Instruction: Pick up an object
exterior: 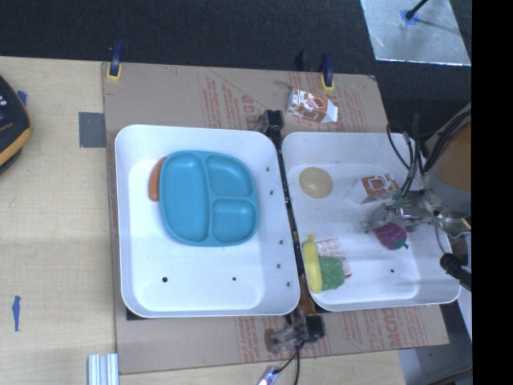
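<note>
In the right bin [417, 295] my gripper [389, 219] hangs low at the right side, directly over a small purple object [392, 235]. An orange and white packet [377, 186] lies just behind the gripper. A round tan disc [316, 182] sits at the bin's back left. Along the left wall lies a yellow banana-like piece [312, 265] beside a green item [332, 269]. The left bin [200, 291] holds a blue divided plate [210, 197] with an orange thing [153, 181] tucked under its left edge.
A small red and white packet [312, 107] lies on the cardboard behind the bins. Cables [405, 163] run from the arm over the right bin's back right corner. A black and yellow device [11, 128] sits at the far left of the bench.
</note>
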### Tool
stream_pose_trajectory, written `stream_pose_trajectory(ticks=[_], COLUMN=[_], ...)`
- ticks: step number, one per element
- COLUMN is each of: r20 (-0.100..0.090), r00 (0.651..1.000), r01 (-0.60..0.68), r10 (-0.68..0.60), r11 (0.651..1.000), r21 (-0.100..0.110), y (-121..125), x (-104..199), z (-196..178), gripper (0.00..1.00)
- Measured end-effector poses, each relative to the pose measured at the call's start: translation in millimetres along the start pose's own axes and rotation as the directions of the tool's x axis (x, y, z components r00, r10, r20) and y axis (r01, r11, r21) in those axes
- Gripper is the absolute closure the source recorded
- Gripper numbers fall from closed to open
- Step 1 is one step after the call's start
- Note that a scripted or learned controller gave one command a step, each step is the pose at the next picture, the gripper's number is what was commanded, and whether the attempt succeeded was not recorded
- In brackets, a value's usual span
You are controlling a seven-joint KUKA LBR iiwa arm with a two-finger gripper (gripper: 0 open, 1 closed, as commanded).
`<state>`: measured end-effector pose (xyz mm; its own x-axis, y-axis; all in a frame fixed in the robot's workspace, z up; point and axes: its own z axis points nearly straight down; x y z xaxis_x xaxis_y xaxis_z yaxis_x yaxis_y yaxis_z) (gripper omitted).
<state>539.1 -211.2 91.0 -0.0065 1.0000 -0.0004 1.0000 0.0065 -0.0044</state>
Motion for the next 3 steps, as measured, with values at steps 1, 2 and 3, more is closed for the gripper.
stream_pose_trajectory(ticks=[1,2,3], r20=[0.002,0.001,-0.002], r00=[1.000,1.000,1.000], r01=[0.003,0.001,-0.002], r10=[-0.003,-0.001,0.002], r11=[1.000,1.000,1.000], r21=[0.000,-0.003,-0.003], y=[0.3,35.2,78.2], x=[-1.4,53.5,119.5], z=[-10.8,-0.9,-87.5], gripper=[1.00,1.00,1.00])
